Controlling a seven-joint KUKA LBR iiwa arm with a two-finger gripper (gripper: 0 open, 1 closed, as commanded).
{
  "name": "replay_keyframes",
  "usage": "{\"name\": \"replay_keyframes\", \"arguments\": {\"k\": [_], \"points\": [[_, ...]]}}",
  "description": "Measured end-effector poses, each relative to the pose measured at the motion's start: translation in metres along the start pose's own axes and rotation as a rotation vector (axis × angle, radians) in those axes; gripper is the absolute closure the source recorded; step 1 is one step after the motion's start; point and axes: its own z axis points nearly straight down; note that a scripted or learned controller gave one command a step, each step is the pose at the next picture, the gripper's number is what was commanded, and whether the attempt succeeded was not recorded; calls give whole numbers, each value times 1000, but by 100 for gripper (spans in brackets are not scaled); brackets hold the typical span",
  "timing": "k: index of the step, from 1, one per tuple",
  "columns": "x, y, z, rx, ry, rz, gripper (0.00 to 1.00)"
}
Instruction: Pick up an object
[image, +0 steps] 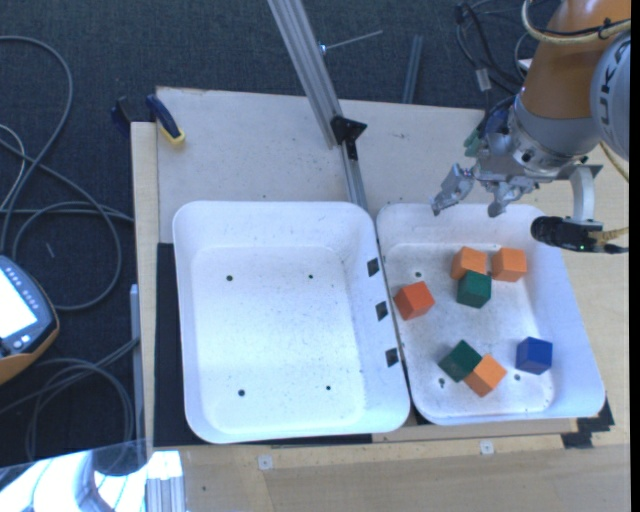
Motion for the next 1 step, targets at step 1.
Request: {"name": "replay_keyframes", "arguments": {"k": [1], "points": [[1, 1, -12, -3, 0, -2, 100]]}}
